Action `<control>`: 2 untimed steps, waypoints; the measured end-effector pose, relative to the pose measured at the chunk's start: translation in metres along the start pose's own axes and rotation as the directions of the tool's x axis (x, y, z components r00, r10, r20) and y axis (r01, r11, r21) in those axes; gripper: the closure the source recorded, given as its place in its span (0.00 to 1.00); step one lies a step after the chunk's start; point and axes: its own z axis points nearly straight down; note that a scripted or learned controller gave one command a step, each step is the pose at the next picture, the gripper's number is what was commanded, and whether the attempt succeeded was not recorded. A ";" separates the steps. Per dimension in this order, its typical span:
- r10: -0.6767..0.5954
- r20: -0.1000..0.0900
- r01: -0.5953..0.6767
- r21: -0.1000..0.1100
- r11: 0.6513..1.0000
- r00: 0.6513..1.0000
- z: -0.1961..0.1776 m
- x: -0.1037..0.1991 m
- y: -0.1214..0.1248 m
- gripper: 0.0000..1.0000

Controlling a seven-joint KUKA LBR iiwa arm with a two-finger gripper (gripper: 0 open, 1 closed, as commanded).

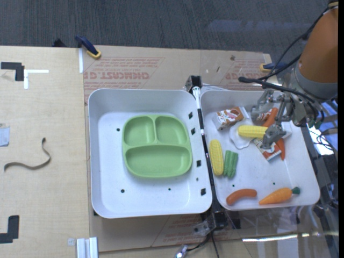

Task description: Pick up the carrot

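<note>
The carrot point(278, 195), orange with a small green top, lies on its side at the near right corner of the right bin point(301, 168). My gripper point(271, 121) hangs low over the far right part of that bin, well beyond the carrot. It is right above a yellow corn cob point(251, 131) and a red and white packet point(273, 152). A thin orange streak shows at the gripper's tip; I cannot make out what it is.
The right bin also holds a second corn cob point(216, 157), a green vegetable point(230, 163), an orange-red sausage point(242, 196) just left of the carrot, and a snack packet point(229, 116). A green divided plate point(157, 145) sits in the left bin point(102, 160).
</note>
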 end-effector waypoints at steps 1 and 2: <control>-0.213 0.001 0.213 0.000 0.977 0.977 -0.034 0.051 -0.037 0.00; -0.196 0.000 0.196 -0.002 0.981 0.981 0.081 0.065 -0.082 0.00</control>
